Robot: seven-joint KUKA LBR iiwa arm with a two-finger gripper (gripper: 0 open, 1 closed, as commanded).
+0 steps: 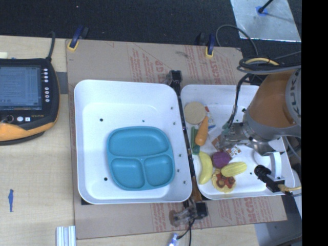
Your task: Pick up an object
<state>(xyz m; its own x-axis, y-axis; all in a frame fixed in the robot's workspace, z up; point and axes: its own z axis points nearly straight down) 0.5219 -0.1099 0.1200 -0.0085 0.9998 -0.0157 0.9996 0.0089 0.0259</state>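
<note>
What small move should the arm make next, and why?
Probably lower the end effector a little toward the purple piece. The end effector hangs over the right bin, next to the toy food, and nothing is seen held in it.

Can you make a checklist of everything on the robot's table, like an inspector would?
Surface: brown board clamped on a wooden bench, bearing the left bin and the right bin.
Job's things: in the right bin lie a carrot, a banana, a purple toy, a corn cob and a tan disc.
Clutter: blue divided plate in the left bin.
Grippers: the gripper is low over the toys; grasp unclear.
Cables: black cable looping behind the right bin.
Surroundings: control pendant at the left.
</note>
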